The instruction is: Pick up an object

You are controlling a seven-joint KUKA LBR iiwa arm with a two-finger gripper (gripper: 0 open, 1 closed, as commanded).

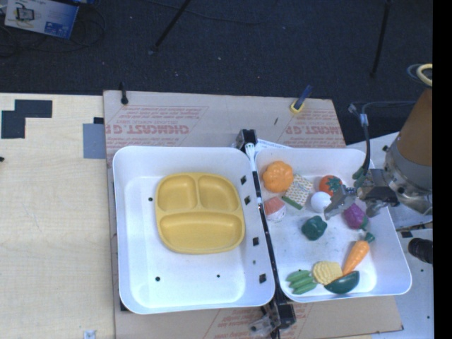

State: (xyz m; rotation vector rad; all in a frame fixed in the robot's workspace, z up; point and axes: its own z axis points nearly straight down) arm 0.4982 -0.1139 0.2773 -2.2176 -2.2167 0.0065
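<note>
Two white bins sit side by side on the counter (42, 210), over a sheet of printed cardboard (212, 122). The left bin (134, 274) holds a yellow divided plate (199, 212), lying flat at its centre.

The right bin (385, 277) holds the toy food. In its upper left are an orange (277, 176) and, just right of it, a checkered piece (299, 189). Below the orange lies a small red-and-white piece (274, 208). A tomato (329, 184) sits toward the upper middle, with a white ball (320, 201) just below it. A dark green pepper (313, 227) lies near the middle. Along the bin's lower edge are green pods (302, 281), corn (326, 271), a dark green piece (343, 283) and a carrot (356, 255) slanting up to the right.

The arm (420, 150) enters at the right edge of the frame. Its gripper (355, 198) is low over the bin's upper right, beside the ball and the tomato. A purple piece (353, 215) lies just under it. Whether the fingers are apart or together, I cannot tell, nor whether they touch the purple piece.
</note>
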